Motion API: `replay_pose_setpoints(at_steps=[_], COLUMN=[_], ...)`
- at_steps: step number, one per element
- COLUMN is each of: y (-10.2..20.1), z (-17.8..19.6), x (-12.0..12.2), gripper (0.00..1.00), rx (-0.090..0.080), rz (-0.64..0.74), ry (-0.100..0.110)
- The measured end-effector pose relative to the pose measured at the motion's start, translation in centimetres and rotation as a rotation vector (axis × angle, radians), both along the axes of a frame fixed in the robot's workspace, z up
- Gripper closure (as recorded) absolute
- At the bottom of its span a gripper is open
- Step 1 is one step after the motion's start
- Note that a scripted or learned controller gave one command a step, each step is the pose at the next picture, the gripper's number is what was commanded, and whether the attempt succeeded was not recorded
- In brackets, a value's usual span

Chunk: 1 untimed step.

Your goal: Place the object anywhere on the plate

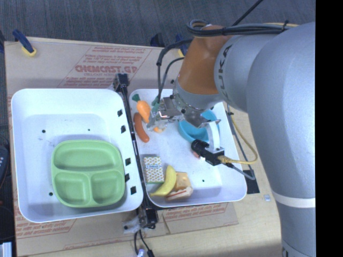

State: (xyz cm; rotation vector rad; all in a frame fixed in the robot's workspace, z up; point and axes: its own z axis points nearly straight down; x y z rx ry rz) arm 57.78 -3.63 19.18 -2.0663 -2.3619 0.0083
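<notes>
Currently: claw hovering in right bin, grip state impossible to tell.
Carrot and sausage are lying just left of the claw, near the bin's left wall; green plate is sitting in left bin, well apart.

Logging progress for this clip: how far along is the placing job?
Nothing looks done: the green plate in the left bin carries no object. The gripper is low in the right bin beside the carrot. Grasp, transfer and placement remain.
</notes>
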Motion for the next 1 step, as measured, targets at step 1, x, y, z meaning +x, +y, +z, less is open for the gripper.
replay_pose_setpoints(at_steps=[1], y=[-0.01], z=[0.00], x=[0.00], gripper=[0.00], rx=[0.000], rz=[0.000], ry=[0.000])
